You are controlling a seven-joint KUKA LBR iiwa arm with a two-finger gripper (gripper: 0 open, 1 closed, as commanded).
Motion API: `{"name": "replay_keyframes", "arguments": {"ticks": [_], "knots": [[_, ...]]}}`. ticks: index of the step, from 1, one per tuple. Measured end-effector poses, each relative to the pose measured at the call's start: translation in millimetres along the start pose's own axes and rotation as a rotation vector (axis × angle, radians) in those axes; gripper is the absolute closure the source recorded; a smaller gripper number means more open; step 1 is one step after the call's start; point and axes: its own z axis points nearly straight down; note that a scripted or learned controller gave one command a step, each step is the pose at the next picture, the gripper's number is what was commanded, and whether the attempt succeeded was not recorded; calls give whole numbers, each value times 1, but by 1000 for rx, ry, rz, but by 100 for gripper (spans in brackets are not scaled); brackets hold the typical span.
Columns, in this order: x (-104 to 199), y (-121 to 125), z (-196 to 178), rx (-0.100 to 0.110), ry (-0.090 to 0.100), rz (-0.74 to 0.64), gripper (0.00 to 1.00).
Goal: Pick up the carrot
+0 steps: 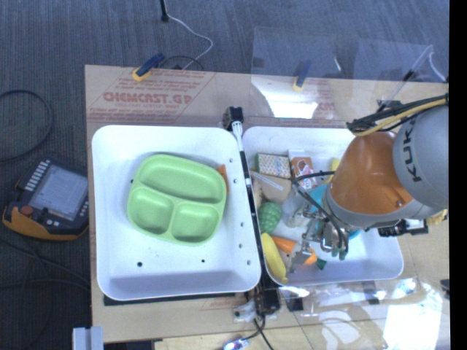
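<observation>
Low in the right bin (379, 268), the end effector (319, 248) hangs under the arm's orange band (367, 177), right over the carrot (292, 246); whether it grips anything cannot be told from this angle. That carrot lies near the bin's front wall, just beside a yellow banana (273, 259) along the left edge. A bumpy green fruit (271, 214) sits behind the banana, and small food boxes (274, 165) crowd the far side. In the left bin (109, 268) rests a green divided plate (177, 198). Both bins stand on the counter (102, 93).
</observation>
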Motion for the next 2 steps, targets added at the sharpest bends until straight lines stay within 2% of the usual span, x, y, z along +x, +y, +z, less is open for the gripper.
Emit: {"name": "replay_keyframes", "arguments": {"ticks": [2], "knots": [[1,-1,0,-3,4,373,0]]}}
